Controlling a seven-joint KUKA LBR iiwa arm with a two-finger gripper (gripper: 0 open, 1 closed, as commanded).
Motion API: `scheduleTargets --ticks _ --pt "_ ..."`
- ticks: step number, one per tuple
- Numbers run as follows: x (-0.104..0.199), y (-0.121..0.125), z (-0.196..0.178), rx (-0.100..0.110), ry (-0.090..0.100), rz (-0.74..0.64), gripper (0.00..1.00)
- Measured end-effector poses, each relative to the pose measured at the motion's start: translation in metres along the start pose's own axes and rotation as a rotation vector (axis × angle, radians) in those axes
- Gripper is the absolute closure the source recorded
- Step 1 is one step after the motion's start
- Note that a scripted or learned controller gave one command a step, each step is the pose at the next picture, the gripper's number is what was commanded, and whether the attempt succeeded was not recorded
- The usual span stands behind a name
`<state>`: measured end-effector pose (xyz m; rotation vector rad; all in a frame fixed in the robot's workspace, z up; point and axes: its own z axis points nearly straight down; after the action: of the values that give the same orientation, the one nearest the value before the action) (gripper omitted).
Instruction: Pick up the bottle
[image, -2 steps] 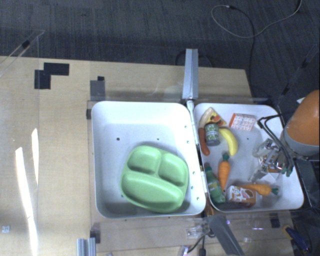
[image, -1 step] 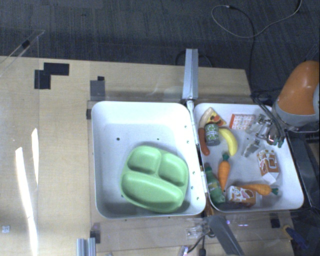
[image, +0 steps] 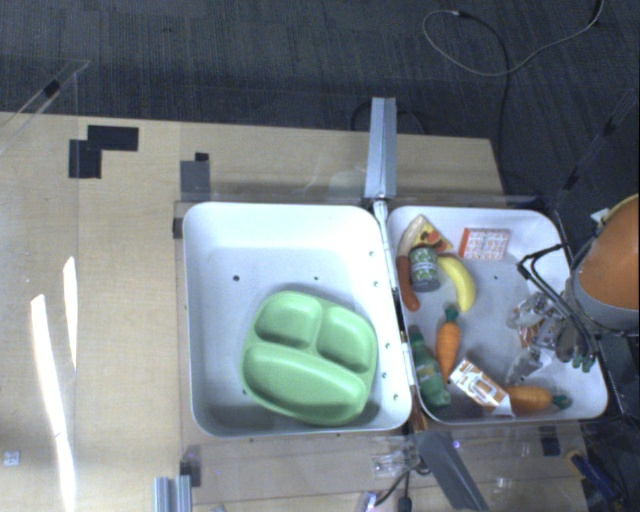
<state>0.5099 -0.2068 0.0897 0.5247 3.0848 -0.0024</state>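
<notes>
The green bottle (image: 429, 372) lies on its side along the left wall of the right bin (image: 500, 222), cap toward the back, near the front corner. An orange carrot (image: 447, 343) lies just right of it, and a small orange and white box (image: 478, 387) touches its lower end. My gripper (image: 536, 340) hangs over the right part of the same bin, well to the right of the bottle and apart from it. Nothing shows in its grasp.
The right bin also holds a banana (image: 461, 281), a small can (image: 424, 269), a red sausage (image: 407, 283), a pizza slice (image: 425, 236), a red patterned card (image: 484, 243) and a second carrot (image: 533, 399). A green divided plate (image: 313, 355) lies in the left bin (image: 230, 250).
</notes>
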Motion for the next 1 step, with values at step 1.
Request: scheduleTargets --ticks 1 --pt "-0.0662 0.0259 0.0005 -0.002 0.001 -0.117 0.0"
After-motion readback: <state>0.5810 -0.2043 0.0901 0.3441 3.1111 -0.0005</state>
